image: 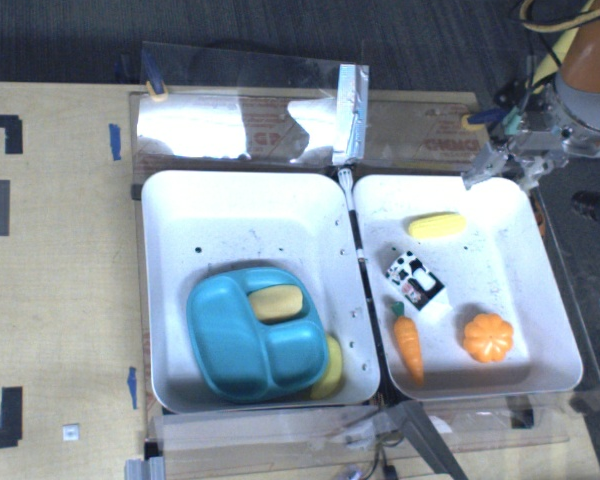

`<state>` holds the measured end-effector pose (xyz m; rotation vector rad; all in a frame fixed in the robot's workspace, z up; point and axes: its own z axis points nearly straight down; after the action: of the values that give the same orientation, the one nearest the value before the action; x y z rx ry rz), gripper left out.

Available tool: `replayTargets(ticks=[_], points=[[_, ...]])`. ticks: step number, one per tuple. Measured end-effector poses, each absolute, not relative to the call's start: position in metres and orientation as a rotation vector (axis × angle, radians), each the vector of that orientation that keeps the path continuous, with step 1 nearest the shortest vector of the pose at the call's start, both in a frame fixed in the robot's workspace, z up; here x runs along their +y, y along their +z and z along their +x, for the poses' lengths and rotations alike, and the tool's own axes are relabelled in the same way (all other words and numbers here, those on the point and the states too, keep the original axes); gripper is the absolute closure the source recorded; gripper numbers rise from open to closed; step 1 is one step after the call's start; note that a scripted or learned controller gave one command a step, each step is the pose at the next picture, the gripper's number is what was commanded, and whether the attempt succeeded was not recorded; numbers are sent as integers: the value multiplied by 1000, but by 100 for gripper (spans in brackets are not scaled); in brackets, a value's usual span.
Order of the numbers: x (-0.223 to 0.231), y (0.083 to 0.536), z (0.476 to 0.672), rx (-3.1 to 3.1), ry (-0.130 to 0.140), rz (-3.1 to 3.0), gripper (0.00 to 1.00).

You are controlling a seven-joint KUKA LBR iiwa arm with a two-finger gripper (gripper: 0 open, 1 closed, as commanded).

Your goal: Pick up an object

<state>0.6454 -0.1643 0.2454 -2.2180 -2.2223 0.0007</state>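
Note:
The right bin (555, 313) holds a yellow oblong piece (436, 226) near its back, a black-and-white patterned block (413, 278) in the middle, an orange carrot (408, 345) at the front left and an orange pumpkin (488, 336) at the front right. My gripper (507, 164) hangs over the back right corner of that bin, above and to the right of the yellow piece, apart from all the objects. Nothing shows under it.
The left bin (180, 208) holds a blue divided plate (242, 340) with a yellow piece (278, 303) in it and a yellow object (331, 365) partly under its right edge. A clear plastic panel (250, 113) stands behind the left bin.

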Motion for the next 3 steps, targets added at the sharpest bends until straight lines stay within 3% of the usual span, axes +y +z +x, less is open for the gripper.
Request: replayTargets(ticks=[1,2,3], points=[[-137,166,571,-2345,3,-2085,0],[-130,101,477,-2322,6,-2107,0],[-130,113,480,-2328,-2,-2113,100]])
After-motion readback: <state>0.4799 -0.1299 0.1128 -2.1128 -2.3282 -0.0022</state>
